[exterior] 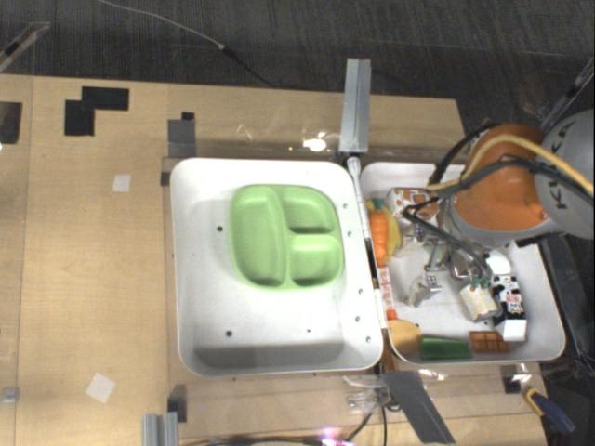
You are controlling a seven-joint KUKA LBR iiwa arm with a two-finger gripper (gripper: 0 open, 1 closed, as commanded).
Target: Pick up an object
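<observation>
My gripper point(434, 280) hangs low inside the right bin point(548, 337), under the orange band point(497, 191) of the arm. Loose objects lie around it. An orange carrot-like piece point(379, 233) and a yellow piece point(395, 237) rest against the bin's left wall. A cream bottle-like item point(477, 301) and a black-and-white item point(509, 297) sit just right of the gripper. Along the near wall lie a green bar point(444, 347), a brown block point(489, 342) and a small orange lump point(403, 331). Nothing visibly sits in the gripper's grasp.
The left bin point(200, 333) holds a green divided tray point(284, 235). A metal divider rail point(364, 249) separates the two bins. Cables point(446, 179) loop from the arm over the far part of the right bin. Wooden bench top point(84, 249) spreads to the left.
</observation>
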